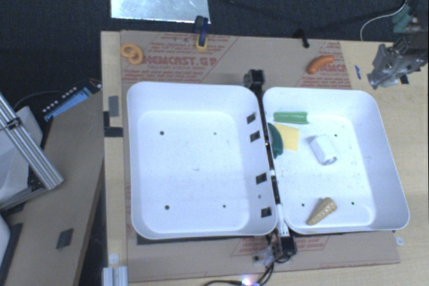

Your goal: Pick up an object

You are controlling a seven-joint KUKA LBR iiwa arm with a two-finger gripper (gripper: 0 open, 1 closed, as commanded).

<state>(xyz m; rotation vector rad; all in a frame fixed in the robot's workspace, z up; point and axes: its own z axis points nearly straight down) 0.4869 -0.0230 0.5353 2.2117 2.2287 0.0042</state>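
White right bin (pixel 375 144) holds 4 candidates; cone (pixel 322 210) sits near its front edge. Gripper (pixel 395 63) parked beyond the back-right corner, jaw state unclear. Pre-approach; next: descend over 1.

Worktop (pixel 221 53) was tan board with red print. Two white bins sat side by side on it: left bin (pixel 194 157), right bin (pixel 335 161), rims touching at centre. Orange ring (pixel 132 53) lay at far left corner. Orange sausage-shaped piece (pixel 320 63) lay behind right bin. Yellow-and-blue clamp (pixel 200 33) gripped far edge.
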